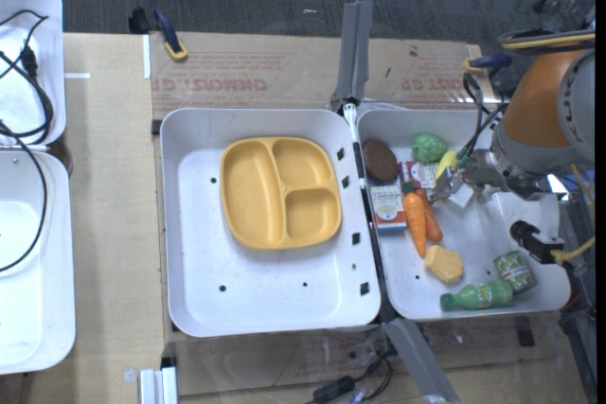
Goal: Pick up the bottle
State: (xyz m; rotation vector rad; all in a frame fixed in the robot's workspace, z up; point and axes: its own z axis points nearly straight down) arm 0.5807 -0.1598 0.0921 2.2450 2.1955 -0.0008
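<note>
I'm over the wrong end of the right bin (559, 293) here. The green bottle (478, 296) lies on its side against the near wall, well apart from my gripper (454, 184), which hangs up among the clutter: carrot (417, 222), small carton (386, 203), green lettuce-like toy (428, 148) and something yellow (447, 164) just beside my fingertips. The danger, I judge: closing here grabs the carrot or that yellow piece, not the bottle. And the bottle, round and hugging the wall, could roll or jam. My fingers look slightly parted, gripping nothing that I can make out.
</note>
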